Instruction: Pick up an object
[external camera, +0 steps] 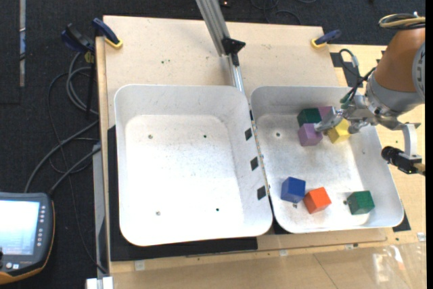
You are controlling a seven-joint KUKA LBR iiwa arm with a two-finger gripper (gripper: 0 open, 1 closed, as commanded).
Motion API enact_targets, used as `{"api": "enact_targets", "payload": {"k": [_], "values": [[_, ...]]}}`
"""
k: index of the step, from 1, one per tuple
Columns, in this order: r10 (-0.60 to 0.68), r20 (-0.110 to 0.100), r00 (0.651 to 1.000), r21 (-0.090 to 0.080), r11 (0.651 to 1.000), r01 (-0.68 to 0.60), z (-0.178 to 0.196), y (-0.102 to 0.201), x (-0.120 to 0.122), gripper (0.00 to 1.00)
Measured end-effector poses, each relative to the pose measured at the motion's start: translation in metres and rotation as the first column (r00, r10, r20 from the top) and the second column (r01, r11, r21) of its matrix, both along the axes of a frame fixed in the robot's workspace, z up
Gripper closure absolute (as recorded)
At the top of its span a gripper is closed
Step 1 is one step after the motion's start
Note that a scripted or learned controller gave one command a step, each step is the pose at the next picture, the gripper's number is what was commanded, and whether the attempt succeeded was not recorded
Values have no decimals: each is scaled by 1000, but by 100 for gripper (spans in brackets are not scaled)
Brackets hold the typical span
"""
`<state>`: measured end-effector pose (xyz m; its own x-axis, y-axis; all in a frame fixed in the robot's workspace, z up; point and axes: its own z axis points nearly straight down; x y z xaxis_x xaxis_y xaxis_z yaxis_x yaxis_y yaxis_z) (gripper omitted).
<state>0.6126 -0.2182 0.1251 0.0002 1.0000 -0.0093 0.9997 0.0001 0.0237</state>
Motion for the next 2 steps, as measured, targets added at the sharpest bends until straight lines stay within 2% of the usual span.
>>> {"api": "enact_targets", "payload": {"k": [1, 2], "values": [[1, 4, 1000, -1, 1000, -1, 10, 0, 1, 100], [2, -18, 1000, 7, 1000, -2, 54, 2, -1, 100]]}}
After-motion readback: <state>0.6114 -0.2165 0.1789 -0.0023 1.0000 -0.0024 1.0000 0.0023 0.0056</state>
